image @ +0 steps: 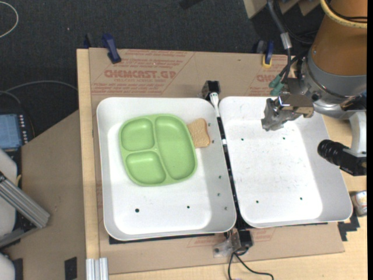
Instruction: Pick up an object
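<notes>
Gripper (274, 121) hangs over the far part of the right bin (291, 209); finger spacing cannot be told from this angle, nothing visible between them. Well off to its left, in the left bin (116, 214), sits a green divided plate (157, 150). A tan cracker-like piece (200, 133) touches the plate's gripper-side edge.
</notes>
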You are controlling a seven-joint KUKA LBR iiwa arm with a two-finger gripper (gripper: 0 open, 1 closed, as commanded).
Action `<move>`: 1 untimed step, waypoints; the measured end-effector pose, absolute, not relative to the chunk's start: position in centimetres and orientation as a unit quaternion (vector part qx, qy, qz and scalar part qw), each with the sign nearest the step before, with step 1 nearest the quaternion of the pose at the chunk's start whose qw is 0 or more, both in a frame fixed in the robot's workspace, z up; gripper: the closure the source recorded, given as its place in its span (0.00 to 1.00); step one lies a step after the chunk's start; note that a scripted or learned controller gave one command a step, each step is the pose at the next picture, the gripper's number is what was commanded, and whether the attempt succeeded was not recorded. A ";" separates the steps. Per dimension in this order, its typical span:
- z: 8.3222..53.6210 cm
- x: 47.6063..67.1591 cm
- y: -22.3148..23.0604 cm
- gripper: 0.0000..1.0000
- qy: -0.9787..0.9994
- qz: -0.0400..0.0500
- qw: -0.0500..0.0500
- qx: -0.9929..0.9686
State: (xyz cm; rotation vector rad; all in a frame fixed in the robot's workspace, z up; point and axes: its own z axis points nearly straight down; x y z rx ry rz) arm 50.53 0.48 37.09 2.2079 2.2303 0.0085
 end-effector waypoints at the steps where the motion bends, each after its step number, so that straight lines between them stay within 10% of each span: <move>1: 34.4 48.4 9.5 1.00 0.711 -0.001 -0.003 0.703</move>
